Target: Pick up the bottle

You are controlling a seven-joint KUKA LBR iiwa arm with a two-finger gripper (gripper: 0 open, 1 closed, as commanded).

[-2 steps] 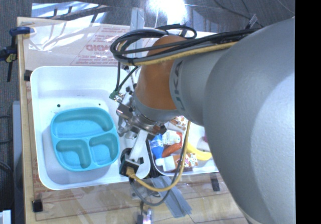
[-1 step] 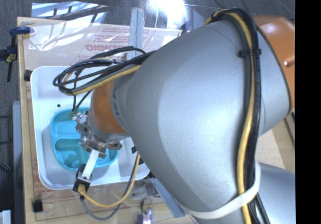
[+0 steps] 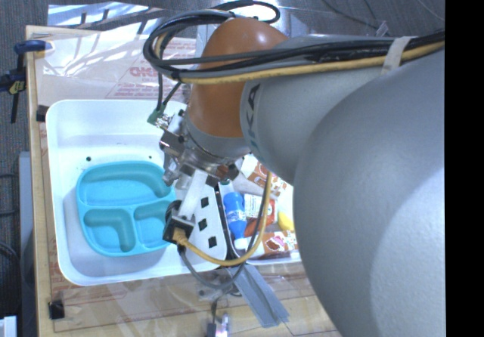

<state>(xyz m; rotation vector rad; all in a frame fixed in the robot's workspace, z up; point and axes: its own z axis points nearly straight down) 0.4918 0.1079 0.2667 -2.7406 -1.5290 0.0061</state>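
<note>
A small white bottle point(image 3: 234, 212) with a blue label lies in the right bin, seen through a gap under the arm beside the pale bracket. The arm's orange band and grey body hide most of that bin. The gripper point(image 3: 172, 164) hangs low over the divide between the two bins, just left of the bottle and at the right rim of a blue tray. Nothing is visibly held in it.
A blue divided tray point(image 3: 121, 211) lies in the left white bin point(image 3: 60, 139). In the right bin, orange and red packets point(image 3: 278, 241) and a yellow item point(image 3: 285, 218) lie right of the bottle. A grey strut point(image 3: 261, 298) crosses the bench's front edge.
</note>
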